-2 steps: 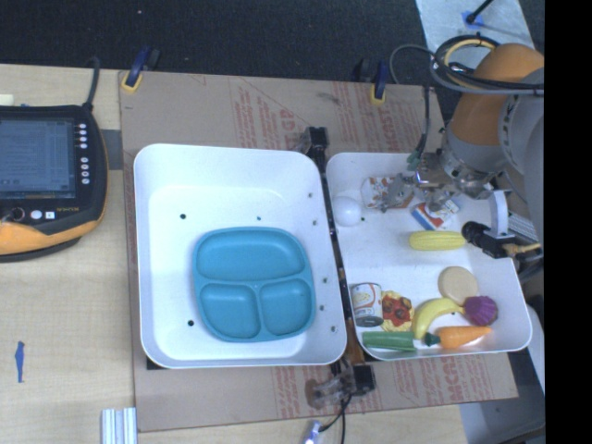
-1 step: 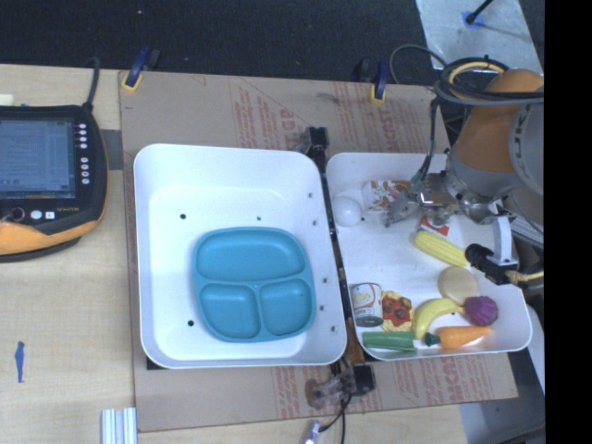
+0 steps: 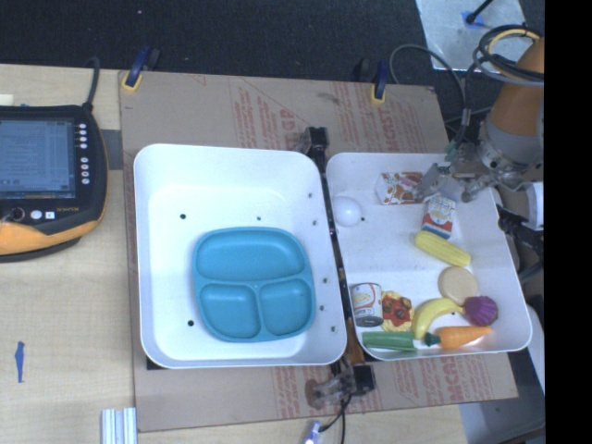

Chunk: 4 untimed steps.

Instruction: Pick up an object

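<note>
My gripper (image 3: 450, 185) hangs over the far part of the right bin (image 3: 514, 276), its fingers spread apart and nothing between them. Just below it in the view lies a small red-and-white carton (image 3: 438, 218). A red-and-white snack packet (image 3: 399, 188) lies to the gripper's left. Further toward the front are a yellow corn cob (image 3: 442, 248), a tan round piece (image 3: 458, 282), a purple item (image 3: 480, 310), a banana (image 3: 431, 314), a carrot (image 3: 461, 337), a green cucumber (image 3: 392, 341), a small can (image 3: 366, 303) and a white ball (image 3: 347, 213).
The left bin (image 3: 166, 183) holds a blue divided plate (image 3: 252, 281). A tablet-like pendant (image 3: 42, 169) lies on the bench at far left. Cables and the arm's grey and orange wrist (image 3: 513, 109) stand beyond the right bin's far right corner.
</note>
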Available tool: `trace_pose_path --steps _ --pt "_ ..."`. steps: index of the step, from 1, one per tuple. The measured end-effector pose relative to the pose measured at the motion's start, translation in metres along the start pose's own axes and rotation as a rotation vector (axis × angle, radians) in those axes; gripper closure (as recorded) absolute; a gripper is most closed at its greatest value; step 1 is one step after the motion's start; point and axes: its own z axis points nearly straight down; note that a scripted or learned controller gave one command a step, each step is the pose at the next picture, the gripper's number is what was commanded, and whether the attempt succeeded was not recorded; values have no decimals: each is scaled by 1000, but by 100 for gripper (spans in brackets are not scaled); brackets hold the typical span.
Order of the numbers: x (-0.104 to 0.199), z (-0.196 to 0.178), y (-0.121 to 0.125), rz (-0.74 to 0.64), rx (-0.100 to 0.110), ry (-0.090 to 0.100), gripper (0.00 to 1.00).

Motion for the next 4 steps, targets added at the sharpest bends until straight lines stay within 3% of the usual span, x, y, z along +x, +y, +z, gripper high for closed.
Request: trace_pose_path --steps 1,2,3,4 --pt "23 13 -65 0 -9 -2 0" --pt "22 2 -65 -2 -7 -4 100" --pt "22 2 -65 -3 -7 -4 0" --pt "1 24 -93 -1 -9 -2 0"
